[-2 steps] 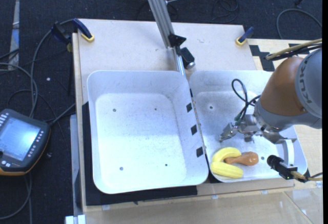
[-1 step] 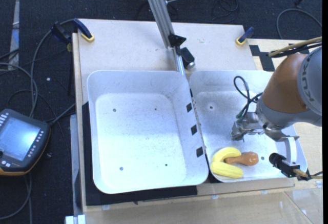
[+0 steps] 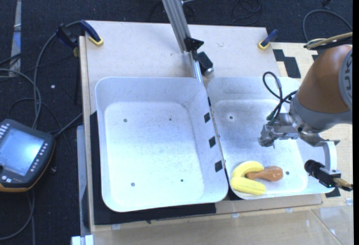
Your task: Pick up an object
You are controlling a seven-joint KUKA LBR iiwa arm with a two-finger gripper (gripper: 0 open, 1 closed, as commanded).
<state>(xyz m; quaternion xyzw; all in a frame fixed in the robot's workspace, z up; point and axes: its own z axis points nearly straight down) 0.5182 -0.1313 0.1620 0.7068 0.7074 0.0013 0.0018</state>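
The grey arm [image 3: 328,89] with its orange band reaches in from the right and ends over the right bin [image 3: 238,112], with the pincer [image 3: 268,140] low above the bin's floor, toward its right half. The pincer is small and dark from this angle, and whether it is wide or narrow cannot be told. Nothing is visible in its grip.

Near the front edge of the right bin lie two objects close together. A yellow banana [image 3: 247,176], probably a toy, curves along the front left corner of that bin. Just to its right, touching or nearly touching it, lies a small orange-brown object [image 3: 268,174] whose kind is unclear at this size. Both rest on the bin floor, in front of the pincer and apart from it.

The left bin [image 3: 112,126] sits beside the right one, their rims overlapping along the middle, where a few small black marks run down the seam. Both bins rest on a pale wooden desk [image 3: 146,47] with yellow clamps at its back corners. A slanted metal rail [image 3: 174,3] rises from behind the bins. On the floor to the left lies a handheld control pendant [image 3: 22,154] with a lit screen, among dark cables.
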